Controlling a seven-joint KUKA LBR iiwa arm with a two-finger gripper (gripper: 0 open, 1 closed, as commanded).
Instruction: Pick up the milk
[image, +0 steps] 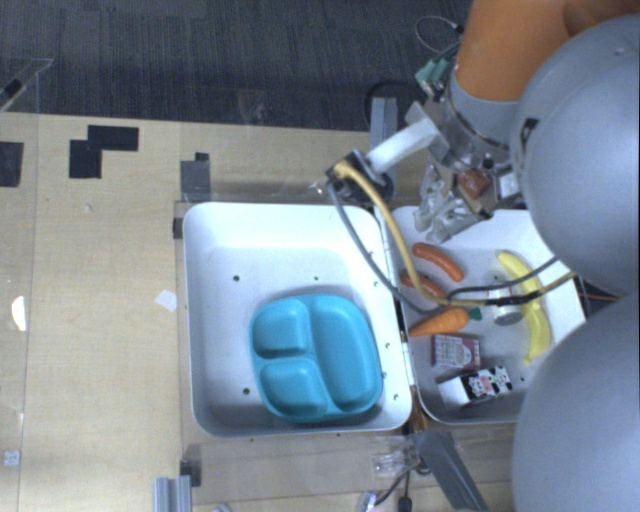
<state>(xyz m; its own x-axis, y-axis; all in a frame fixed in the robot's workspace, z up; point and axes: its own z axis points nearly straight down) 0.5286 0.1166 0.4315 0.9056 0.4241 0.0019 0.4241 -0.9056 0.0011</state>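
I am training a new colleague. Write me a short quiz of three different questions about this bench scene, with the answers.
1. True or false: the blue divided plate lies in the left bin.
2. Which item lies nearest the milk carton? A) hot dog B) banana C) small red box
3. Fill in: the gripper is above the far end of the ____ bin.

Key
1. True.
2. C; the red box lies just beyond the carton, with the carrot farther on.
3. Right; it is far from the milk carton, which lies at the near end.
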